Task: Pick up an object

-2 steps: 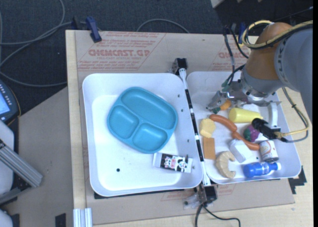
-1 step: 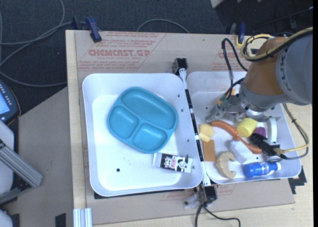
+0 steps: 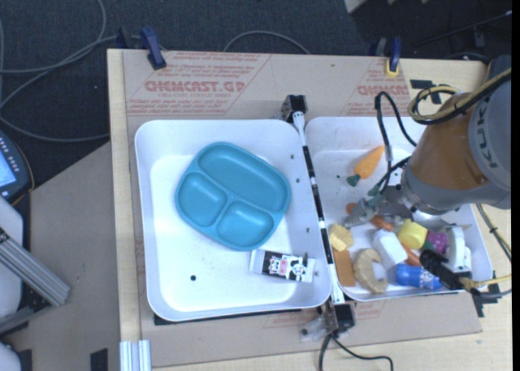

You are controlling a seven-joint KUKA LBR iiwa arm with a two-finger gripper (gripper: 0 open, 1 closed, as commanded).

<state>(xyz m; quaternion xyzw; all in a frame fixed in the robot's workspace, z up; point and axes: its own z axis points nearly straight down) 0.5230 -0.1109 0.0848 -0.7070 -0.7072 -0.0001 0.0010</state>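
While I hang over the right bin (image 3: 479, 241), my gripper (image 3: 380, 209) sits among toys; a carrot (image 3: 369, 161) perhaps lies just beyond.

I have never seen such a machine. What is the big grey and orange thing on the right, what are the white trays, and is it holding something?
The grey and orange thing is a robot arm reaching in from the right. One camera above the bench looks down at a slant. Two shallow white bins sit side by side. The left bin holds a blue divided plate and a small black-and-white carton. The right bin holds a heap of small toys, among them a toy carrot and a yellow piece. The arm hangs over that heap and covers its own gripper, so I cannot tell whether anything is held.
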